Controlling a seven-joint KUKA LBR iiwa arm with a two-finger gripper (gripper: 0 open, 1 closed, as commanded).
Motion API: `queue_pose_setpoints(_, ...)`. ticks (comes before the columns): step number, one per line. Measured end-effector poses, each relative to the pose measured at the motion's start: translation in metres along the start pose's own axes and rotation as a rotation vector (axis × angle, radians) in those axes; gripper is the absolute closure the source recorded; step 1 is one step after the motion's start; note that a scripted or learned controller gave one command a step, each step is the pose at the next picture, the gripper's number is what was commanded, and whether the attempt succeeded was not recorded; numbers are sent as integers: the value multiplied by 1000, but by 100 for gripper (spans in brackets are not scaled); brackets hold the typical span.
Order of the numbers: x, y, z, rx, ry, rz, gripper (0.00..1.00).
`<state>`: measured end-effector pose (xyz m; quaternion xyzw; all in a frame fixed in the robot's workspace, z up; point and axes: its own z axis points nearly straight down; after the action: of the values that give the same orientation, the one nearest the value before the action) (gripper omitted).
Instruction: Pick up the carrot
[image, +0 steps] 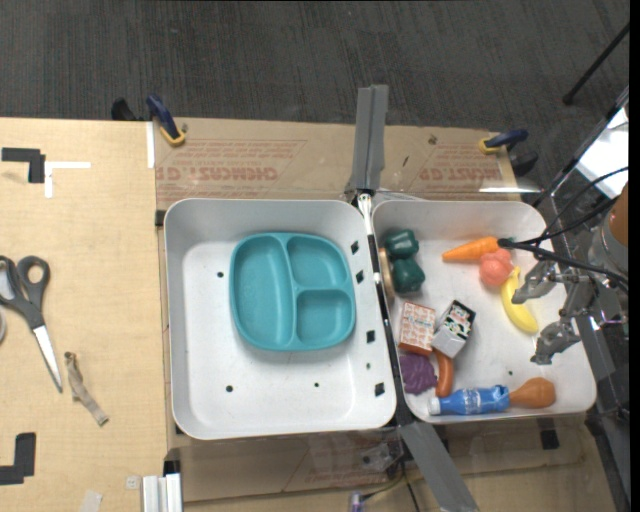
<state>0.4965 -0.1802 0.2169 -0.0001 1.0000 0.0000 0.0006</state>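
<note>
Bins: we count two, the right bin (470, 212) cluttered.
Carrot (470, 249): we see one, orange, tapered.
Gripper (546, 315): fingers spread, holding nothing.

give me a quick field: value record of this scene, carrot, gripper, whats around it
target: carrot, lying near the far edge of the right bin, tip pointing left
touching carrot: pink ball at its thick end
gripper: gripper at the bin's right side, fingers apart, holding nothing
gripper vs carrot: apart; banana lies between them
other items, right bin: green object, two small cartons, blue bottle
left bin: teal divided plate
bench, left: scissors
</note>
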Motion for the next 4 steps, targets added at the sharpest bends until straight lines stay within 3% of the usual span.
queue_pose_setpoints(1,-91,-37,82,2,-5,162,0)
queue_pose_setpoints(2,-119,-40,106,1,-4,129,0)
queue_pose_setpoints(3,-159,-30,123,1,-7,241,0)
queue_pose_setpoints(4,-155,23,124,1,-3,408,0)
